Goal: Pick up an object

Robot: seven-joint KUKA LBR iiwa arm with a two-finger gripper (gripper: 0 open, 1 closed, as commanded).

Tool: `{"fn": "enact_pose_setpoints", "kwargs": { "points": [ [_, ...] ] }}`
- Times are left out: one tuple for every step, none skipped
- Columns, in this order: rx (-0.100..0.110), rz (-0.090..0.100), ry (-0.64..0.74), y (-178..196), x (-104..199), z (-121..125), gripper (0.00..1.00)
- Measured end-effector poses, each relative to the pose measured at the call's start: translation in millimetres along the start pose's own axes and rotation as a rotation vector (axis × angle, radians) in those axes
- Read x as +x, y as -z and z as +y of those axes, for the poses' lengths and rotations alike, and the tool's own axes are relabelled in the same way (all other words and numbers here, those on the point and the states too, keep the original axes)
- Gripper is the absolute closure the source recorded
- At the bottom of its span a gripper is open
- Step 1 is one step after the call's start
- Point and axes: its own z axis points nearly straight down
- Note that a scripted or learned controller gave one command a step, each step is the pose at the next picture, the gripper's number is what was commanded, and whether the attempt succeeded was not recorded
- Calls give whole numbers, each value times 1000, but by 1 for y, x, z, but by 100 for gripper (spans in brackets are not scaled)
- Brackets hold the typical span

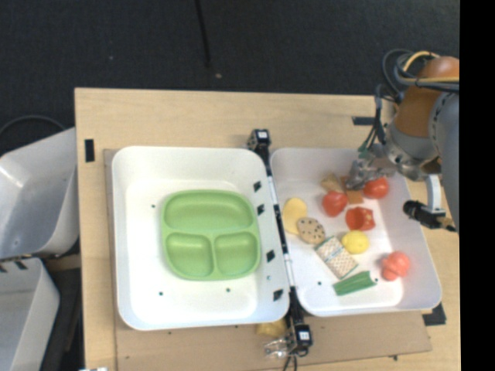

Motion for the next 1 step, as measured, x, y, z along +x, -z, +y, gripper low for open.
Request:
{"fn": "enact_pose_setpoints", "kwargs": {
  "points": [
    [-4, -6, 4, 14, -1, 0, 100]
  ]
}}
